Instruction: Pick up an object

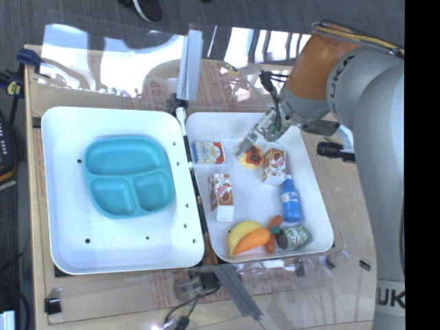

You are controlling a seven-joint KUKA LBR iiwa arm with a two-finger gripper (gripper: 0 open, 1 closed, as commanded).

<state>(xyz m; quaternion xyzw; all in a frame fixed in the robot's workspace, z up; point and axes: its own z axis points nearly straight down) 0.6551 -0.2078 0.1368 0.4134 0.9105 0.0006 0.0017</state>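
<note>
- The claw (pixel 251 145) sits low at 12 o'clock in the right white bin (pixel 317 205), over a small yellow-and-red snack packet (pixel 251 158).
- Can't tell its grip state.
- Nothing looks lifted yet, so the pick's not done.

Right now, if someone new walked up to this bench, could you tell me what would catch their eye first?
Probably the bright blue divided tray, alone in the left bin. Next, the big grey and orange arm reaching in from the right, its gripper low over the right bin's far end. That bin is crowded: small cartons, a blue bottle, a banana and a carrot.
</note>
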